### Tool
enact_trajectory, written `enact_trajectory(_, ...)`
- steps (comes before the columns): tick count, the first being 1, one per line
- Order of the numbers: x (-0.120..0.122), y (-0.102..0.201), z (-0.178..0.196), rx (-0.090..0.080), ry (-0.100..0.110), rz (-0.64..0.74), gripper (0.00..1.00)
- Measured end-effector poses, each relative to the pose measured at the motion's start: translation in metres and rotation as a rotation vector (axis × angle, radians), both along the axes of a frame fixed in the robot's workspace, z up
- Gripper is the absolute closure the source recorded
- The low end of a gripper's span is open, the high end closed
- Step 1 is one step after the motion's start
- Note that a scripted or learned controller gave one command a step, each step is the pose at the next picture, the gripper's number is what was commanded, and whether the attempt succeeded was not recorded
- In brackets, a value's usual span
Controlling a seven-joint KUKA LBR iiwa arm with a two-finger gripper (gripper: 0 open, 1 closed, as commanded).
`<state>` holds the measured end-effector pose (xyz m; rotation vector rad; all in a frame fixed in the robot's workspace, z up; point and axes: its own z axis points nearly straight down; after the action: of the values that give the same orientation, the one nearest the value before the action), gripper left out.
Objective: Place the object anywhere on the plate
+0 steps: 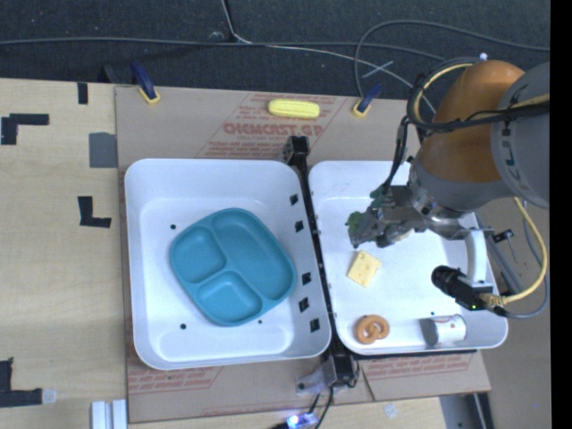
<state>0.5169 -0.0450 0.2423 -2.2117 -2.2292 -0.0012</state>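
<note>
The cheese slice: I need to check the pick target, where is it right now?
The cheese slice lies flat in the right bin, near its middle, just below the gripper and above the pretzel.

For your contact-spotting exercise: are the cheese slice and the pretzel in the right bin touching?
Apart. In the camera view, the cheese slice lies above the pretzel, with a clear strip of bare white bin floor between them.

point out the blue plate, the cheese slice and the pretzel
blue plate (234, 266), camera view, on the ridge between its compartments
cheese slice (364, 269), camera view, middle of its flat face
pretzel (372, 330), camera view, on its looped body
</note>
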Motion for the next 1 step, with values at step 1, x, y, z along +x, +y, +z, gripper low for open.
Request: enact_trajectory(1,0.0310,0.0416,0.0002,-0.001,0.000,-0.002,1.00)
